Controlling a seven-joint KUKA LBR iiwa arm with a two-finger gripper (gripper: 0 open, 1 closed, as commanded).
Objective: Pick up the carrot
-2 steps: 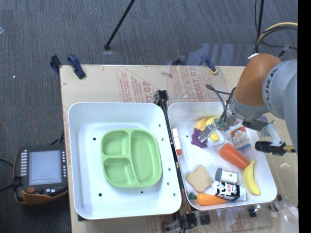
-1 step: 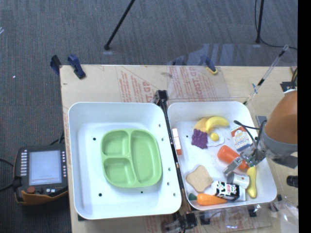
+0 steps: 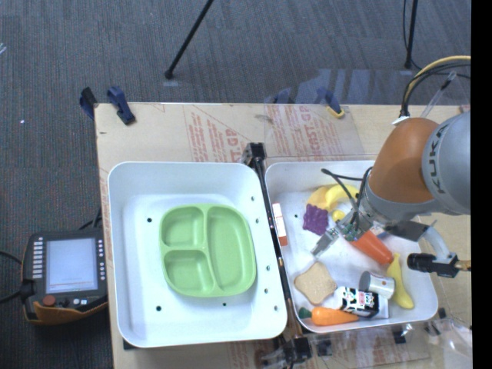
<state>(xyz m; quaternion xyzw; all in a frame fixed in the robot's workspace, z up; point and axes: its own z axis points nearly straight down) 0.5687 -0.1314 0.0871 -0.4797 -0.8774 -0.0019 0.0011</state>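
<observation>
The carrot (image 3: 332, 315) lies at the right bin's (image 3: 296, 177) front edge, beside the bread slice (image 3: 316, 283). The gripper (image 3: 332, 239) hovers well apart above it; whether its fingers are spread cannot be told.

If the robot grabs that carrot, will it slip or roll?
Probably a bit. The carrot looks smooth and tapered, so it may slide toward its thin end. It lies flat against the bin's front wall, so it likely stays put until nudged. It looks stiff.

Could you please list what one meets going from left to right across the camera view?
Grey handheld control pendant → green three-compartment plastic plate → purple toy grape bunch → black-and-white cow-patterned carton → slim yellow toy banana.
</observation>
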